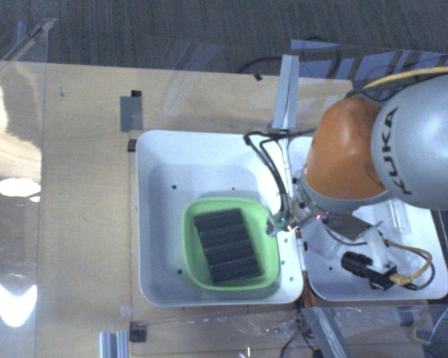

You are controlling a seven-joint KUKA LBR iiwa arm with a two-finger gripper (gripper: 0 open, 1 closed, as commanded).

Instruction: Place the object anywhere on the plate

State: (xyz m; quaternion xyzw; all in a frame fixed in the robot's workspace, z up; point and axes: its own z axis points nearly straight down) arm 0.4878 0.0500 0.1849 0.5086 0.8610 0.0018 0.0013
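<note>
Camera view puts the gripper [278, 223], its spread impossible to tell, at the right rim of the green plate [189, 237], on which the dark ridged object [225, 246] already lies flat, so the best move is probably a straight lift away without nudging it.

We read one marking: the brand name "KUKA" in dark capital letters, running sideways along the grey casing of the arm [425, 144], just beside its orange band [347, 151].
</note>
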